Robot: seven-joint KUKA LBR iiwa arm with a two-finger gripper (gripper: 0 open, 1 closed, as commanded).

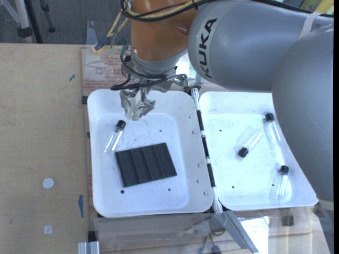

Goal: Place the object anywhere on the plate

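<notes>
We note the grey KUKA arm with its orange band [153,20] reaching in over the left of two shallow white plastic bins [100,194]; the right bin [228,194] sits touching it along a shared edge. In the left bin lies a dark ribbed rectangular plate [145,164], tilted slightly, near the front half.

The two-finger metal gripper [136,109] hangs over the back of the left bin. We cannot tell whether it is spread or pressed together; nothing is visibly pinched in it.

The nearest candidate object, a small clear plastic vial with a black cap [114,136], lies on the bin floor just left of and below the gripper, cap end toward it, close to the plate's upper left corner but apart from it. Three similar clear vials [249,141] [272,127] [279,183] lie scattered in the right bin.

Handling, as we judge it: light, stiff, smooth-walled, apt to roll or squirt out. Best taken across the middle of the barrel, fingers square to its long axis.
</notes>
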